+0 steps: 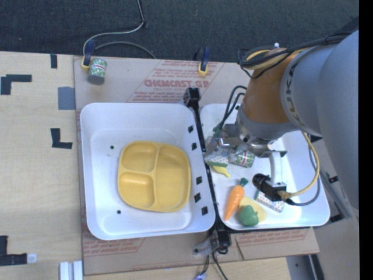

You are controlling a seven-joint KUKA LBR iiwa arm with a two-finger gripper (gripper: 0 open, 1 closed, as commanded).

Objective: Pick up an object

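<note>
Gripper [233, 150] low in right bin [303, 214], above carrot [234, 199].

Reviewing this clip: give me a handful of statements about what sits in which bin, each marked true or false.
1. The yellow divided plate lies in the left bin. True.
2. The toy carrot lies in the left bin. False: it lies in the right bin.
3. A green toy sits beside the carrot's tip. True.
4. The plate holds food in its compartments. False: all its compartments are bare.
5. The arm reaches over the right bin. True.
</note>
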